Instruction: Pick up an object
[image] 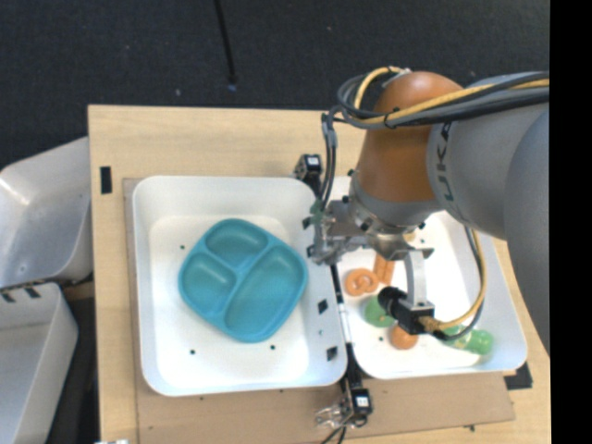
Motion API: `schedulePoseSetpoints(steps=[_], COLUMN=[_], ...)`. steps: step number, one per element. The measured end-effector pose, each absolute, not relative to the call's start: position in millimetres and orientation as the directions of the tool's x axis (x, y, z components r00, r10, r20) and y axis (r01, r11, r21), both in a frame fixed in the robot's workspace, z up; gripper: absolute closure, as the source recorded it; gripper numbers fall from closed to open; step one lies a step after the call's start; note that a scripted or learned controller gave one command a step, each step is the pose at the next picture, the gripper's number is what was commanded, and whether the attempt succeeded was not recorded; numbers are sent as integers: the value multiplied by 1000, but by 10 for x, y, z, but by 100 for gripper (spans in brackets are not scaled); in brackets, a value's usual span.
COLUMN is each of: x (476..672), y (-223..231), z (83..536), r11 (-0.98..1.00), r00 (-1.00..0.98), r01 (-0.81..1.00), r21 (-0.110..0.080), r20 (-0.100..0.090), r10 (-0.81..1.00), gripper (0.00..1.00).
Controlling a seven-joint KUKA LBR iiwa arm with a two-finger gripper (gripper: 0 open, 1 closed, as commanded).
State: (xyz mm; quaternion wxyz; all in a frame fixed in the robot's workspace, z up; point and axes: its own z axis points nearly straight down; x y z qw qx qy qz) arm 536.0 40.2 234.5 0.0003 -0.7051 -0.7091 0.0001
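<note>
The pale wooden surface (111, 137) carries two white bins. In the left bin (171, 363) a blue divided plate (242, 280) lies flat, alone. Over the right bin (416, 363) my tool (368, 250) hangs low above an orange ring (358, 282), with a green piece (375, 314) just beside the ring. Whether the tool is apart or together I cannot tell. I would centre on the ring, descend straight, and keep off the bin wall.
</note>
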Motion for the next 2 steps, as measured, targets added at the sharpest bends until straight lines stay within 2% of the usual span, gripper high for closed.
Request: schedulePoseSetpoints(steps=[1, 2], x=[5156, 5162], y=[879, 851], z=[2496, 2488], r11=[8, 3], r00=[-8, -3], r01=[1000, 1000], r21=[0, 0], r20=[2, 1], r10=[1000, 1000], gripper=[100, 0])
